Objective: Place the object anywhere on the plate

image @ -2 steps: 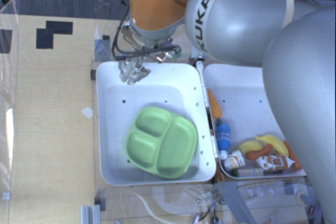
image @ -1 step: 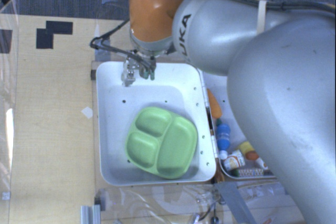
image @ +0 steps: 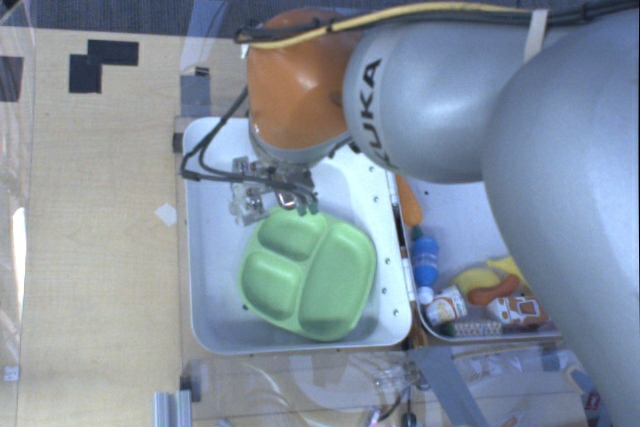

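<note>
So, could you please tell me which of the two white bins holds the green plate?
The left bin, under the end effector, holds the green divided plate. The right bin holds small items, including a blue bottle.

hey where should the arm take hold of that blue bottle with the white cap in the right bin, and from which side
Probably across the body of the small blue plastic bottle with a white cap, coming straight down from above. It lies flat, lengthwise along the right bin's left wall, cap toward the view's bottom, so its rounded sides are the narrow span. The wall crowds one side and an orange object lies past its top end, so room is tight.
</note>
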Controlling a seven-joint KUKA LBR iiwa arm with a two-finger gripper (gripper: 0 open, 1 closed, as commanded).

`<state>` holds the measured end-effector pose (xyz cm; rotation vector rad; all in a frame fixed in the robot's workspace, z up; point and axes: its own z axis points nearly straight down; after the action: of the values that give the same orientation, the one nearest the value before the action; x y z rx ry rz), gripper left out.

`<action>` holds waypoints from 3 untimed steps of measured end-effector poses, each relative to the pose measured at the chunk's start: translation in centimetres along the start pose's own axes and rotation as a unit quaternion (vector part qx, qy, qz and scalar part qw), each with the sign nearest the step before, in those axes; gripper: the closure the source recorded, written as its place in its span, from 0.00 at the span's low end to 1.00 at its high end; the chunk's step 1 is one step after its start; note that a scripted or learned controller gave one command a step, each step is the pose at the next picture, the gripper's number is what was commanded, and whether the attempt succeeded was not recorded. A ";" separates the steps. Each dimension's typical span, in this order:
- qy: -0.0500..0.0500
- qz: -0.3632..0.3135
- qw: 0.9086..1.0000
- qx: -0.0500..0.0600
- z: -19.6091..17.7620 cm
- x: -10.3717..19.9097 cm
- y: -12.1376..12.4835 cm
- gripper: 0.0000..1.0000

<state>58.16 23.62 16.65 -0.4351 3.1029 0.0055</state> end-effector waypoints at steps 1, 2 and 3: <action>0.000 -0.017 1.000 0.000 0.1 7.6 -2.7 1.00; 0.000 -0.017 1.000 0.000 0.1 7.6 -2.7 0.00; -0.005 -0.017 1.000 -0.001 -1.1 7.3 -2.6 1.00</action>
<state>51.80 19.07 17.67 -0.4850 3.0865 0.0094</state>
